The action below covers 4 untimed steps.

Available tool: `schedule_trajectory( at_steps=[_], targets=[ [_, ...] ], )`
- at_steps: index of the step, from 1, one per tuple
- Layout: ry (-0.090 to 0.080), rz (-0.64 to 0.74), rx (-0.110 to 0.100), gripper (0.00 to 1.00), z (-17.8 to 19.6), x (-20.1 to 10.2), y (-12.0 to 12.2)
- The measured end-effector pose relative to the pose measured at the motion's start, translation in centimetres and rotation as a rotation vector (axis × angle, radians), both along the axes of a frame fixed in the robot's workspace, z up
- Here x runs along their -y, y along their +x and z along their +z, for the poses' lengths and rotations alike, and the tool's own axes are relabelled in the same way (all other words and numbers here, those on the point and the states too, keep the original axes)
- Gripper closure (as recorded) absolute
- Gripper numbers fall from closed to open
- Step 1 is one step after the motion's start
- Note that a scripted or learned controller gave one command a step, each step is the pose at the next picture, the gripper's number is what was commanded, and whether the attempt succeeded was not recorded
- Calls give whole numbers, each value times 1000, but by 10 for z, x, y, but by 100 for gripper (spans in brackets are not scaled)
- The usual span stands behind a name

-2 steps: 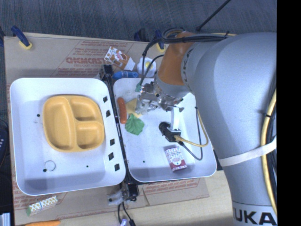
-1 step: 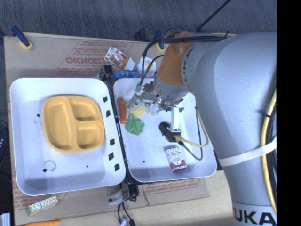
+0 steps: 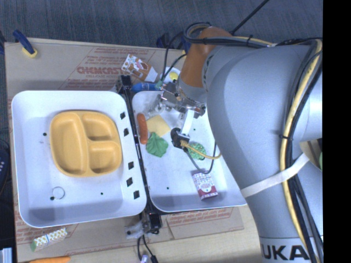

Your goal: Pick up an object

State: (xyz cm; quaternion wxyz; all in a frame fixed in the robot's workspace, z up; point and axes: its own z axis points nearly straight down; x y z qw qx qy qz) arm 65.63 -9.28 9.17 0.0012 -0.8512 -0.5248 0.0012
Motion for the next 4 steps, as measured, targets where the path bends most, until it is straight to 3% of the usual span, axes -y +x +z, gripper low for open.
schedule_trajectory(
  at_steps=[1,3,4],
  targets=[
    [-1,-129,0,0,15,1,0],
    [0,-129,0,0,15,0,0],
    [0,-275,-4,0,0,-2,0]
  ],
)
